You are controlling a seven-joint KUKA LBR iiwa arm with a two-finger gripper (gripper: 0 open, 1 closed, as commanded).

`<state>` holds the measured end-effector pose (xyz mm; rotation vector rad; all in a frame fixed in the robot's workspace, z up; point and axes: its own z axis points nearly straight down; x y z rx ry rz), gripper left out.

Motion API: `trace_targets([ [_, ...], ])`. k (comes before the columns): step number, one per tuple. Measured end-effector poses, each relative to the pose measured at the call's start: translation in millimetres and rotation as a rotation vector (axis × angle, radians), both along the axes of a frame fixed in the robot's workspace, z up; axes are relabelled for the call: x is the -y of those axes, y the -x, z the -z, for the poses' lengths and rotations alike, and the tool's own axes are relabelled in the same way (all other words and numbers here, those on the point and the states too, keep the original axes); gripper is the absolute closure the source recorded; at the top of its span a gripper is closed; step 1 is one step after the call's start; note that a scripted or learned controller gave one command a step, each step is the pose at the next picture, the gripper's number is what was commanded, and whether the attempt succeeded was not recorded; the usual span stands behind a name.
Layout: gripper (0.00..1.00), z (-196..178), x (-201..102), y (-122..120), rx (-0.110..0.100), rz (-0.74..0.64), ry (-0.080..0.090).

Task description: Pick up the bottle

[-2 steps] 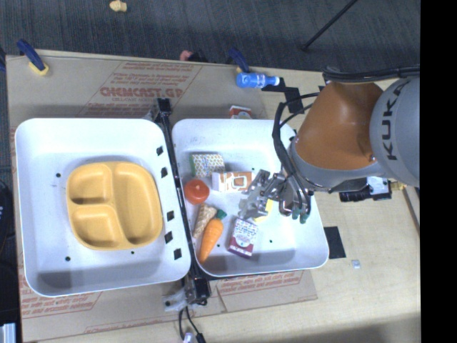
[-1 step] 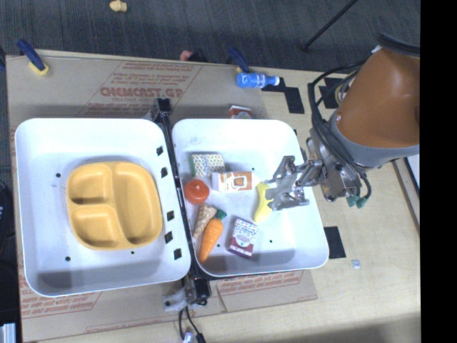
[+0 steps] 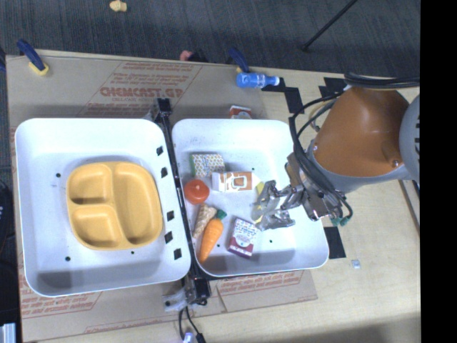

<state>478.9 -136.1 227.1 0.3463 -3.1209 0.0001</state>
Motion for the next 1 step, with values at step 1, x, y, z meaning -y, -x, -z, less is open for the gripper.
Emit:
trace_targets([
  [1, 1.0, -36.9, 28.3, -3.4, 0.002, 0.175, 0.001],
])
